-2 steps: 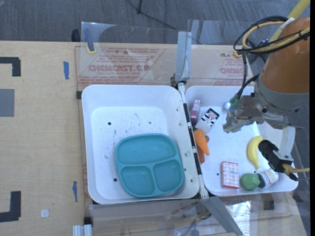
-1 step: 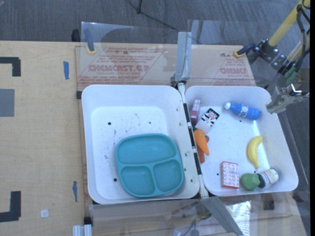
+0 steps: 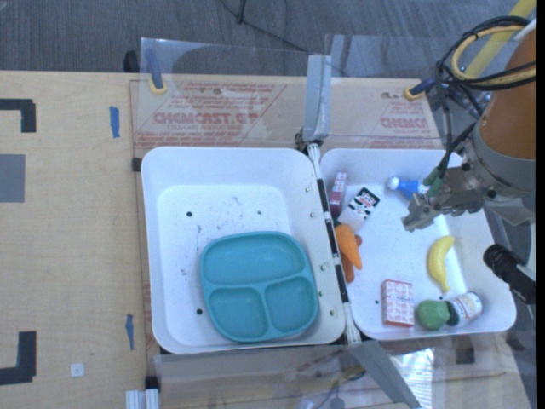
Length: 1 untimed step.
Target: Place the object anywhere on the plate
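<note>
Camera view: jaws point(image 3: 419, 218), state unclear, hover over right bin point(image 3: 502, 313); plate point(image 3: 255, 284) fills left bin's near corner.

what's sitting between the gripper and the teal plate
In the camera view, between the gripper and the plate lie a black-and-white box, a carrot and the bins' shared rims.

- The teal divided plate point(image 3: 256, 285) looks like smooth, matt plastic.
- Both white bins point(image 3: 162, 254) look like plastic, the left one's floor scuffed with dark marks.
- The bench top point(image 3: 68, 254) looks like pale, matt wood.
- The banana point(image 3: 439, 261) and carrot point(image 3: 348, 247) look like smooth plastic.
</note>
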Each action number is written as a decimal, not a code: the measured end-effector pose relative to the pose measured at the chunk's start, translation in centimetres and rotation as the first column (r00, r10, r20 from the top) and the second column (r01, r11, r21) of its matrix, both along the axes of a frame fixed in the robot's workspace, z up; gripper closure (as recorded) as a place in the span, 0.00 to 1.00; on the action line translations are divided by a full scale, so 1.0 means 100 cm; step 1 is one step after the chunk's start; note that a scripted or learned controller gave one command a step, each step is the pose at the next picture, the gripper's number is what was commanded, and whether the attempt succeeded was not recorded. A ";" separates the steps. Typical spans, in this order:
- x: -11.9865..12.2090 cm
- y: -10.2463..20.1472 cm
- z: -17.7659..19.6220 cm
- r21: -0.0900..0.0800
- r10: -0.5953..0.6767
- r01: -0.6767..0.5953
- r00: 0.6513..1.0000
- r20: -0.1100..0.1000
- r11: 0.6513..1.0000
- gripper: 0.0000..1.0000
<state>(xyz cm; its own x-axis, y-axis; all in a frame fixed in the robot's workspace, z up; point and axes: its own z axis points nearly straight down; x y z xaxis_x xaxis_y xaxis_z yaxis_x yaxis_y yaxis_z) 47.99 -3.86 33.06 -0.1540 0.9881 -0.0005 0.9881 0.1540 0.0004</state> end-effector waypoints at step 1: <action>0.000 0.026 -0.035 0.001 0.214 -0.214 0.977 -0.001 0.977 1.00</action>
<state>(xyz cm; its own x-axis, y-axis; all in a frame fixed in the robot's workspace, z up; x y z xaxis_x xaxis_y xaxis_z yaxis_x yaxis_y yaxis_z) 47.99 -1.30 29.61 -0.3614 0.9324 0.0006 0.9324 0.3614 -0.0001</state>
